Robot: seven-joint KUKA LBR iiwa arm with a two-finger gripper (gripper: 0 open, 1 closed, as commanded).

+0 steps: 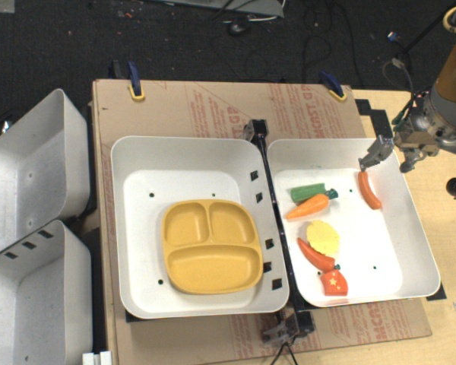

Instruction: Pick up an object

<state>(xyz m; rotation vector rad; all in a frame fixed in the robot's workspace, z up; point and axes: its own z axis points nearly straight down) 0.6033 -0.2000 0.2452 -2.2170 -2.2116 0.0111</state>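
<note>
We see two white bins side by side on the bench. The left bin (129,204) holds a yellow tray (211,245) with three compartments, lying flat near the bin's middle, with bare floor around it on every side.

The right bin (418,257) holds the toys. A sausage (369,189) lies near the far right wall, tilted a little, well apart from the rest. Toward the left wall, a green piece (309,192) lies just above a carrot (310,205), the two touching or nearly so. Below them a yellow piece (324,238) rests partly on a red pepper (315,254), and a strawberry (334,282) sits just beside the pepper's lower end, close to the near wall. The bin's right half, below the sausage, is bare floor.

The gripper (389,157) hangs over the far right corner of the right bin, just above the sausage's upper end. Its two fingers (374,154) are spread apart with nothing between them. The arm (448,90) comes in from the right, over the bin's far edge.
</note>
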